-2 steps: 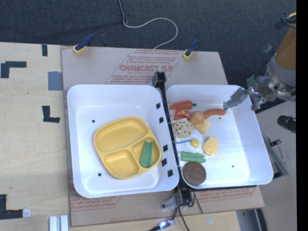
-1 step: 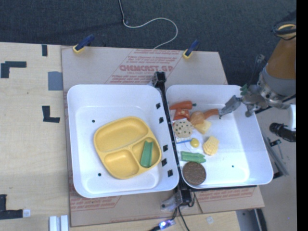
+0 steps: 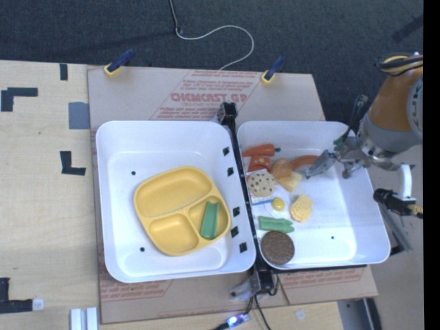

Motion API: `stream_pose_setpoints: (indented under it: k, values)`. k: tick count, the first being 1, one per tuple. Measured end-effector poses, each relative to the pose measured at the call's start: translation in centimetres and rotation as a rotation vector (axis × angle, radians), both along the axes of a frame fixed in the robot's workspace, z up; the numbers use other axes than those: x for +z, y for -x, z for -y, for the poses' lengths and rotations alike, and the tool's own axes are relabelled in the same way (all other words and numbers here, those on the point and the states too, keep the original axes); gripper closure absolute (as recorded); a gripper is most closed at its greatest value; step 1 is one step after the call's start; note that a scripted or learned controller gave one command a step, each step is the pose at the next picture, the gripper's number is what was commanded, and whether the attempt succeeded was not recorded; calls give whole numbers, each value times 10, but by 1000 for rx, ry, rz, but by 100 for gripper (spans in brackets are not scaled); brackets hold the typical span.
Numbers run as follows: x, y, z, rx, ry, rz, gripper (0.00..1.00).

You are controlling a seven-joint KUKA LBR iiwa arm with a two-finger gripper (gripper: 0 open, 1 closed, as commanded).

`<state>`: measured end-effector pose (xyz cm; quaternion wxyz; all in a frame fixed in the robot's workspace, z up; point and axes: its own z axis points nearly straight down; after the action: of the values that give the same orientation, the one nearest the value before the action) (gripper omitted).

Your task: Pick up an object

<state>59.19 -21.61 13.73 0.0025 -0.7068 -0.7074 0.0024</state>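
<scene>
Jaws: whether they are apart or together cannot be told — the grey two-finger gripper [image 3: 328, 162] is seen at a slant, low over the right-hand shallow white bin [image 3: 357, 249], and nothing is seen between its fingers.
Arm: the grey arm with the orange band [image 3: 393, 95] is seen reaching in from the right of the jaws.
Orange carrot-shaped toy [image 3: 304, 161]: placed just left of the jaws, close to touching them.
Pale yellow lumpy food piece [image 3: 286, 173]: lying left of the jaws and slightly nearer the camera, against the carrot.
Red-orange toy pieces [image 3: 259, 155]: found further left of the jaws, at the bin's left wall.
Speckled round cookie [image 3: 260, 183]: set left of the jaws and nearer the camera, beside the pale piece.
Small yellow ball [image 3: 278, 203]: well apart from the jaws, toward the near left.
Yellow corn-cob piece [image 3: 300, 208]: lying nearer the camera than the jaws, just right of the ball.
Green pea-pod toy [image 3: 276, 223]: placed below the ball, far from the jaws.
Dark brown round disc [image 3: 278, 247]: resting at the bin's near-left corner — the item furthest from the jaws in this bin.
Left-hand shallow white bin [image 3: 117, 184]: seen well left of the jaws.
Yellow plastic divided plate [image 3: 169, 199]: held in the left bin.
Green oblong vegetable toy [image 3: 210, 220]: lying in the plate's right compartment.
</scene>
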Motion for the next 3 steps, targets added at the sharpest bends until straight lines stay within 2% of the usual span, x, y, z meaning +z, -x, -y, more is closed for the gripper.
stream_pose_setpoints:
  k: [1,2,3]
  values:
    - [-51,0,0,0,2,6,0]
    - [-40,-1,-1,1,2,7,100]
    - [10,8,1,-1,2,10,100]
